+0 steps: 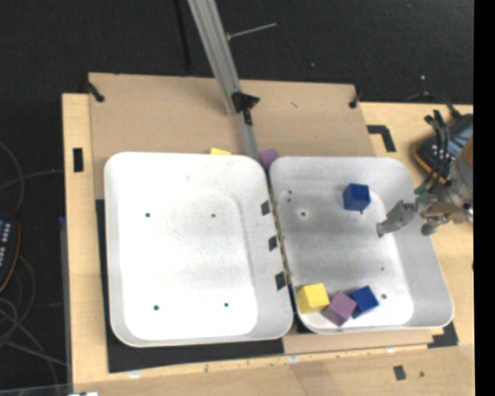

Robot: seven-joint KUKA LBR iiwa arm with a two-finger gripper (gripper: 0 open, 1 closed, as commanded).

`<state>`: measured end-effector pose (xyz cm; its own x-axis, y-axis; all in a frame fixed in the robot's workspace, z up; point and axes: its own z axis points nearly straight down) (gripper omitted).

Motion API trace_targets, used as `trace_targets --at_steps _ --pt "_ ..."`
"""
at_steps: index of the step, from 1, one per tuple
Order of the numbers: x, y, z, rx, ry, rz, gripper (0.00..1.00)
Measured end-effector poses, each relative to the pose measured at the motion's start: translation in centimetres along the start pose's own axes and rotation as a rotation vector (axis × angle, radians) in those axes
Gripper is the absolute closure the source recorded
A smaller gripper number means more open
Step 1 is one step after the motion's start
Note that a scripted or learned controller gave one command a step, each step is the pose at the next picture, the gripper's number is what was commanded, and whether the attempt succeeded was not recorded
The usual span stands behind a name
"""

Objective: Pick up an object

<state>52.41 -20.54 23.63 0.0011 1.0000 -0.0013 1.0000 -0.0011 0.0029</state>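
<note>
Over the right bin: the gripper [406, 214] hangs near the right edge, reaching in from the arm's side, low over bare floor.
Gripper state: cannot tell (it is small and blurred against the white).
Right bin [412, 258]: it carries four blocks.
Blue block [356, 196]: alone in the upper middle, near the gripper but clearly apart from it, up and to its left.
Yellow block [313, 295]: near the bottom left corner of the right bin.
Purple block [341, 307]: touching or just beside the yellow one, against the bottom edge.
Second blue block [364, 299]: just beside the purple one, on its right.
Left bin [124, 221]: white floor with a few dark dots.
Strays: a small yellow piece [220, 151] and a small purple piece [269, 157] sit just beyond the top edges of the bins, on the bench.
Progress: nothing looks lifted; every block rests on the floor of its bin.
Left to do: line up over one block (the lone blue one seems nearest), descend, close, raise.
</note>
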Motion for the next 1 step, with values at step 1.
trace_targets --at_steps 1 --pt "3.85 2.94 13.94 0.002 0.0 -0.005 0.0"
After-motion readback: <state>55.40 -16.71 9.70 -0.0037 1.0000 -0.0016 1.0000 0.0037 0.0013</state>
